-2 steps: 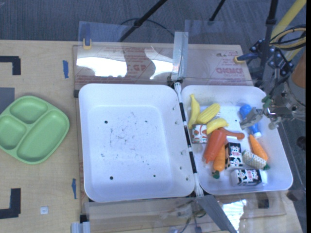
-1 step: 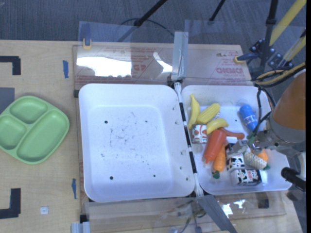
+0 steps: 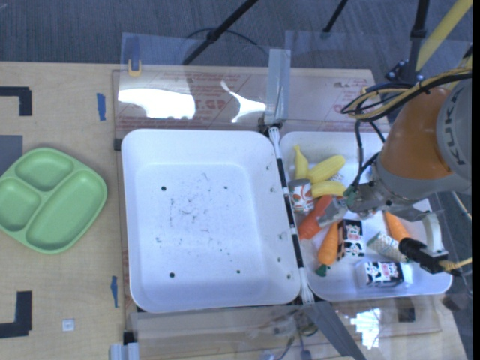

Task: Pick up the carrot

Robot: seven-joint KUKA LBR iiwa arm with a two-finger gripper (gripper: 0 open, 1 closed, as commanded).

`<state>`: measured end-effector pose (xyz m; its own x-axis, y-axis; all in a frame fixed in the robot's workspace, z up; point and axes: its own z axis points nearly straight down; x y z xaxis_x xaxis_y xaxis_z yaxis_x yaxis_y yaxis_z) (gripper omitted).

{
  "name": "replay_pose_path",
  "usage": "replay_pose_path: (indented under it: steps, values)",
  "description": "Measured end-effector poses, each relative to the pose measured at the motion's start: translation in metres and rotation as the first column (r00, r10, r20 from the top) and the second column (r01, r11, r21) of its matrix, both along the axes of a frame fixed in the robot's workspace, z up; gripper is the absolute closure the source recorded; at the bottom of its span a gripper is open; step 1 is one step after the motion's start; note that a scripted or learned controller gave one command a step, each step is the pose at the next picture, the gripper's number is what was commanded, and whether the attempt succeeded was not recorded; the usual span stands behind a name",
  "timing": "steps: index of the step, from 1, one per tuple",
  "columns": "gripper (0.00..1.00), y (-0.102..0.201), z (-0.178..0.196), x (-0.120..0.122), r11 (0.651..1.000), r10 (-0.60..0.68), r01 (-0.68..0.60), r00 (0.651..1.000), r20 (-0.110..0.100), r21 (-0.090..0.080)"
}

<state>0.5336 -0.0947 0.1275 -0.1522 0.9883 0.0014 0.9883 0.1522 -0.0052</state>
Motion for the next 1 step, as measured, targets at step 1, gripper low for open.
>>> replay_pose_path:
  steps: [1]
  values:
    - [0.0, 0.0678, 0.066, -0.0167, 0.988, -0.153, 0.153, 0.988, -0.002, -0.002]
